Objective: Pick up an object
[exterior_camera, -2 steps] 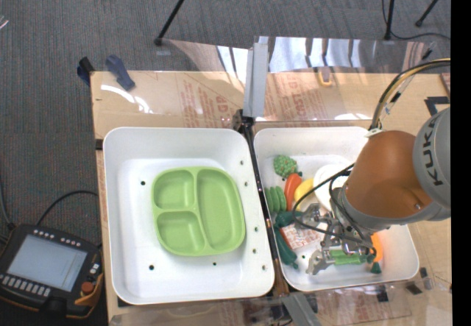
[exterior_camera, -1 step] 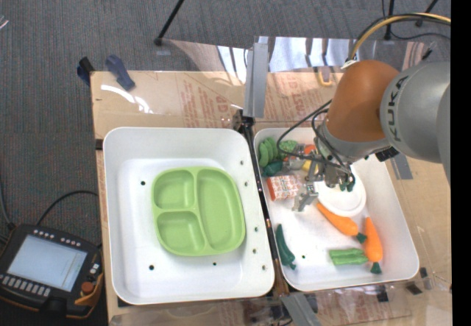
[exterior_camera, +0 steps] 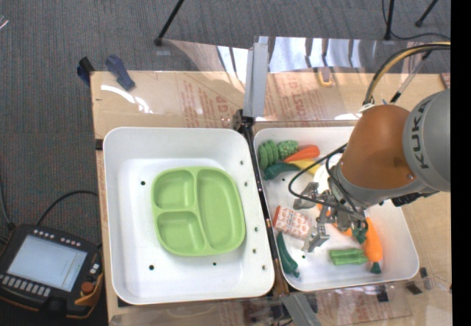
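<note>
Over the right bin [exterior_camera: 407, 242], tool [exterior_camera: 321, 225] hanging low, fingers apart, gripping nothing, pink-and-white packet [exterior_camera: 292, 221] just beside. Best centred over that packet, well clear of carrot [exterior_camera: 372, 242], before closing.

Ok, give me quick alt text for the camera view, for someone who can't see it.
The gripper hangs low in the right bin, among toy vegetables, a carrot and a small printed packet. The left bin holds a green divided plate.
</note>
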### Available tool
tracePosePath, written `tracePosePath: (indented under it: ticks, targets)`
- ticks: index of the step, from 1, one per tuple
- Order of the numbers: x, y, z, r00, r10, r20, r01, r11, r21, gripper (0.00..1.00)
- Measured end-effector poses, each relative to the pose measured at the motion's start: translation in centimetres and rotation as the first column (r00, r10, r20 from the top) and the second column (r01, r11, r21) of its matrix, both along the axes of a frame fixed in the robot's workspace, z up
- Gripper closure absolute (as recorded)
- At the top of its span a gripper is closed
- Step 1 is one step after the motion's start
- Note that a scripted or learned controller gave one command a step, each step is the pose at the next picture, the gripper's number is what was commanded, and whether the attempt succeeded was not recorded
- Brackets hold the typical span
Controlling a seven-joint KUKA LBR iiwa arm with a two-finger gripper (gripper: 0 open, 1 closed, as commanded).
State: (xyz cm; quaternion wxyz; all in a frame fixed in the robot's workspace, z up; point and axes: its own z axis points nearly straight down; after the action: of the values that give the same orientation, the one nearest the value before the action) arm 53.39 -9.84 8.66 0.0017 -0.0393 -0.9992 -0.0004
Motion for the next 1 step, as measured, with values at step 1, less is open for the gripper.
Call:
tracePosePath:
  ticks: [1]
  targets:
    - [0.16, 0.32, 0.98, 1.000, 0.010, 0.002, -0.010, 1.000, 0.000, 1.00]
